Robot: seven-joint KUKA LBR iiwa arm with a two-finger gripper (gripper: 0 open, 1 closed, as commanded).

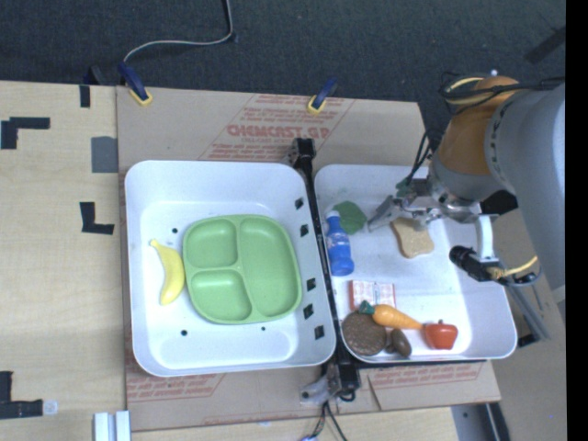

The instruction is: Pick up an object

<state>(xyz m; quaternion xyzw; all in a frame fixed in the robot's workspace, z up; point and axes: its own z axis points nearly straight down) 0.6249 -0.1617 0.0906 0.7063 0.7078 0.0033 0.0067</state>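
My gripper (409, 211) hangs low over the back of the right bin (478, 315), reaching in from the right under the orange wrist band. Just in front of it lies a tan slice of toast (413, 240), very close to the gripper or touching it. A green leafy piece (349, 217) and a blue bottle (339, 249) lie to its left by the bin's divider. At the front of this bin are a red-and-white packet (372, 294), a carrot (397, 317), a brown cookie (365, 334), a small dark lump (399, 343) and a red pepper (442, 334).
The left bin (152, 338) holds a green divided plate (243, 267) with a yellow banana (170, 270) beside it on the left. A black clamp (303, 151) sits where the two bins meet at the back. The arm's body covers the right bin's far right corner.
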